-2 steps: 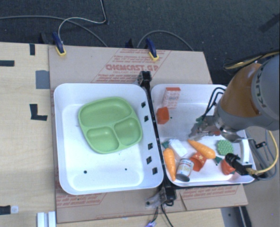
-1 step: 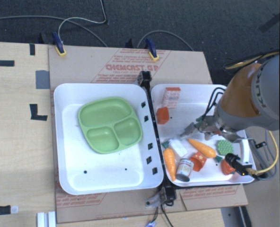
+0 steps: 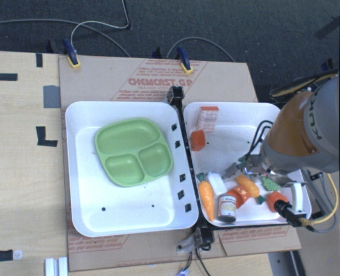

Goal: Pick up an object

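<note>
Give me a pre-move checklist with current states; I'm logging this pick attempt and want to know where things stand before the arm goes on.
1. Tool over the right white bin: ok.
2. Object seen between the fingers: not ok, none visible.
3. Finger opening: cannot tell.
4. Targets nearby: ok; a small orange carrot-shaped toy and a long orange carrot lie in the crowded near corner.
5. Small upright jar with red label close to the carrots: not ok, collision risk.
6. Green three-compartment plastic plate in the left white bin, away from the arm: ok.
</note>
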Available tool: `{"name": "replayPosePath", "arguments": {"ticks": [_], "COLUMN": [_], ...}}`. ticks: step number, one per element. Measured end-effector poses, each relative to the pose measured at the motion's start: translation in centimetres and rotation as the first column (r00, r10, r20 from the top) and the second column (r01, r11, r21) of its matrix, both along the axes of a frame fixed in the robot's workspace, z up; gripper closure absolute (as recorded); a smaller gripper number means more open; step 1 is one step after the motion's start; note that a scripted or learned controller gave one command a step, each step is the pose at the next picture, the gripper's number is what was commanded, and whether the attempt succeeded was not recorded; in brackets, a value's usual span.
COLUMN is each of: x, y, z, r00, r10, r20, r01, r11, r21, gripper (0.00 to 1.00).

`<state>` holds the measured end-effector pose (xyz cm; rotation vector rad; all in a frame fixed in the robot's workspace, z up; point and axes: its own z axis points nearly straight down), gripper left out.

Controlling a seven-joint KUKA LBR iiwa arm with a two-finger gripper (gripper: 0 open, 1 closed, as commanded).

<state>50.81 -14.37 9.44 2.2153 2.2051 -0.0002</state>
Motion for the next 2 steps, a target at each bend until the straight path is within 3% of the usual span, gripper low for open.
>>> {"name": "replayPosePath", "arguments": {"ticks": [1,2], "x": [-0.1,6.5], "y": [0.3,8.4], "z": [0.8,9.0], "r00": [1.0,1.0], "r10": [0.004,0.008], "r20": [-0.009,-0.01], "r01": [-0.004,-0.007], "r11": [1.0,1.0], "r21": [0.008,0.012], "gripper": [1.0,1.0]}}
